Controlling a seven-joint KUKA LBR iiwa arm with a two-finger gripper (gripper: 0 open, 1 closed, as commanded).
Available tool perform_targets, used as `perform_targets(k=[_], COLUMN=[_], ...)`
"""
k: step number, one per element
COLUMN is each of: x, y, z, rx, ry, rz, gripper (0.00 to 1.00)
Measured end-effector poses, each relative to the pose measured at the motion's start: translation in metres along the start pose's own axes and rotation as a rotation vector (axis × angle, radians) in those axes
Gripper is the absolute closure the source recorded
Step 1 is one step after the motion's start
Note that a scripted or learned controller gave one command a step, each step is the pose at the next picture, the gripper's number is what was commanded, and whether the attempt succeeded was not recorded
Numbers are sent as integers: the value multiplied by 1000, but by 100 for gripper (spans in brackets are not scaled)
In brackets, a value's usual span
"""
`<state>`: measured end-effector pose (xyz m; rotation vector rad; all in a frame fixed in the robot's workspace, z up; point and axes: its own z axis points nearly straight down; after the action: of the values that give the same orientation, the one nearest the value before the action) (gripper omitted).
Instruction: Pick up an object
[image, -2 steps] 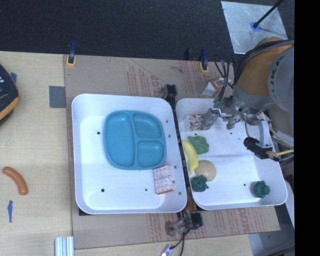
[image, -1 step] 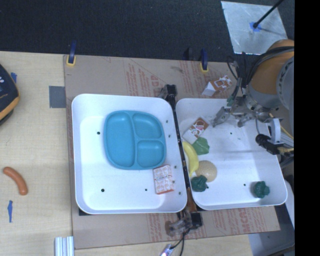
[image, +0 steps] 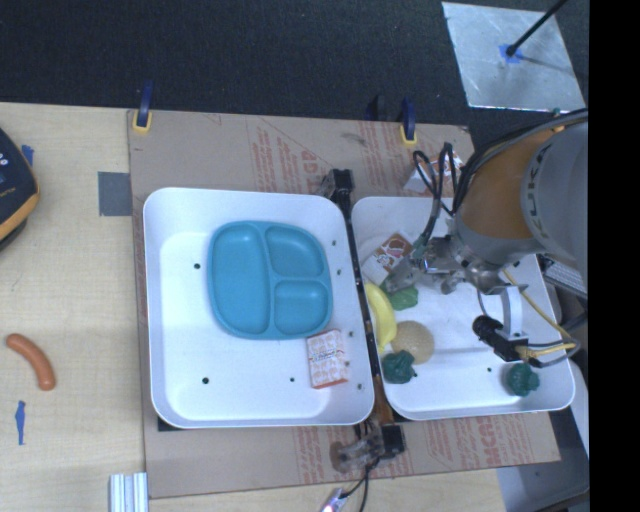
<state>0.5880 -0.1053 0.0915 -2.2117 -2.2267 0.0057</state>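
Note:
My gripper (image: 422, 268) hangs low over the upper left part of the right bin (image: 470, 400), below the grey arm with its orange band (image: 500, 195). Just under it, toward the front, lies a small green object (image: 403, 297), next to a yellow banana (image: 380, 315) along the bin's left wall. A printed packet (image: 388, 252) lies to the gripper's left. A tan round piece (image: 414, 342) and a dark green lump (image: 399, 367) sit nearer the front. Another dark green lump (image: 520, 378) rests at the front right.
The left bin (image: 175, 300) holds a blue divided plate (image: 268, 278) and a small red-and-white packet (image: 327, 358). An orange sausage toy (image: 32, 360) lies on the bench at far left. Cables (image: 510, 335) trail from the arm across the right bin.

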Motion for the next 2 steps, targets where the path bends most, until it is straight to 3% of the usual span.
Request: perform_targets(k=[1, 2], x=[-1, -1], y=[0, 0], z=[-11, -11], rx=[1, 1], ry=[-2, -2], rz=[-3, -3], gripper=[100, 0])
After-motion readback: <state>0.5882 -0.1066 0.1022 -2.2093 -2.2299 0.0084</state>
